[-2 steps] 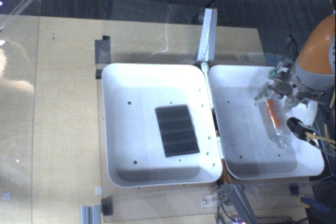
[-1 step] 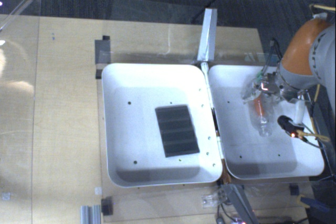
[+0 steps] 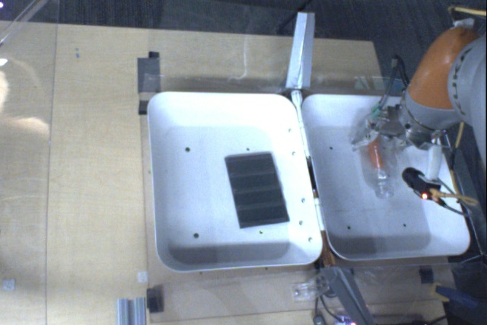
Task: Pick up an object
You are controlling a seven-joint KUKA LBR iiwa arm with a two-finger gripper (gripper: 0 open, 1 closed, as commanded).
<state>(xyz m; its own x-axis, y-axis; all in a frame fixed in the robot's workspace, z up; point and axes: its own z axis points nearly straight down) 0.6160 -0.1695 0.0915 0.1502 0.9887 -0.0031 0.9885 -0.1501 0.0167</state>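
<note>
No readable text, labels or numbers anywhere.

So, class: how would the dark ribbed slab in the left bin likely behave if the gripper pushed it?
The dark ribbed slab lies flat, so it would probably slide, not roll or tip. Its straight edges suggest stiffness. The ribs may add grip.
</note>
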